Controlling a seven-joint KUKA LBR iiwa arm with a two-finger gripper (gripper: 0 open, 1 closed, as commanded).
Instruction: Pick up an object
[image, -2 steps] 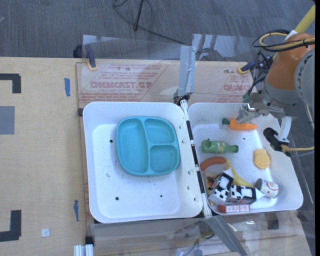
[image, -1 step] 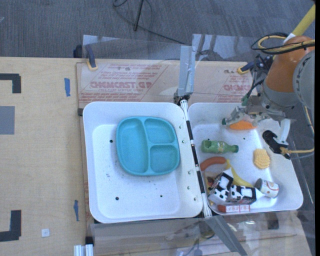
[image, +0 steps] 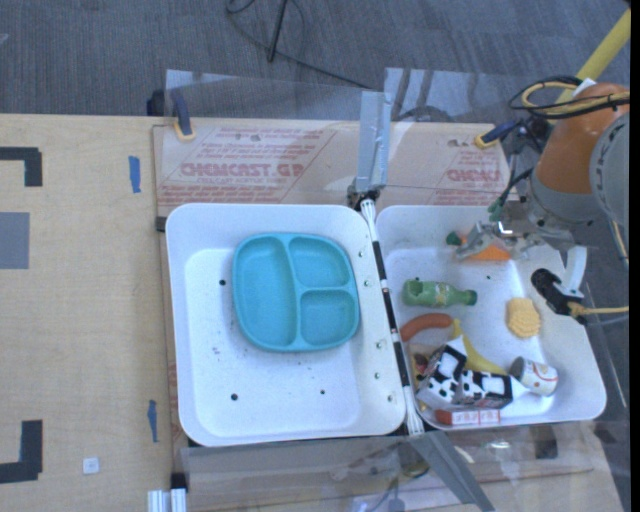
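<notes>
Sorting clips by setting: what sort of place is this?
Likely a robotics lab bench: two white bins, a teal tray in one, toy food in the other, arm overhead.

We see left bin (image: 200, 400) floor open along near and left sides; teal divided plate (image: 296, 291) takes far middle. Right bin (image: 590, 395) crowded: green bottle (image: 436, 293), sausage (image: 427, 325), yellow waffle (image: 522, 317), black-white toy (image: 462, 383) block near half. Arm (image: 580, 160) hangs over far right corner. Small bare patch between bottle and waffle.
</notes>
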